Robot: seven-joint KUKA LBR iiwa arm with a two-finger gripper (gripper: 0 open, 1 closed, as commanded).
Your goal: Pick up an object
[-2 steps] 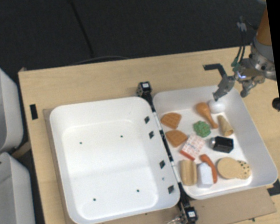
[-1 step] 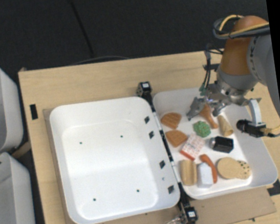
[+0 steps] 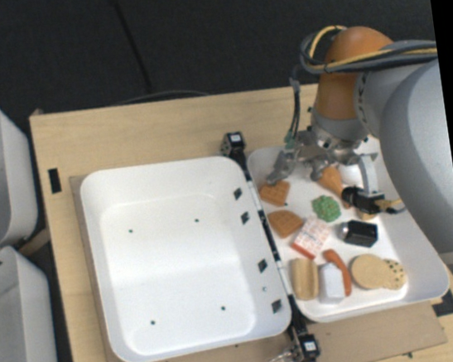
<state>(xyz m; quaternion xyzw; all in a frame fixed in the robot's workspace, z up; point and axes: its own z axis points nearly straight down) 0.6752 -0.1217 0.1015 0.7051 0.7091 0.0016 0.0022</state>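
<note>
While the hand [image 3: 295, 160] hangs over the right bin [image 3: 427, 269], grip unclear, an orange wedge [image 3: 275, 193] points up.

objects [image 3: 332, 236] in right bin [image 3: 423, 270], left bin [image 3: 104, 260] beside

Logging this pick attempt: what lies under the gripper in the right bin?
Below the gripper lie two orange pieces on the right bin floor. The wrist covers the bin's far corner.

Fixed overhead camera, slanted down, both bins [image 3: 190, 340] framed
</note>
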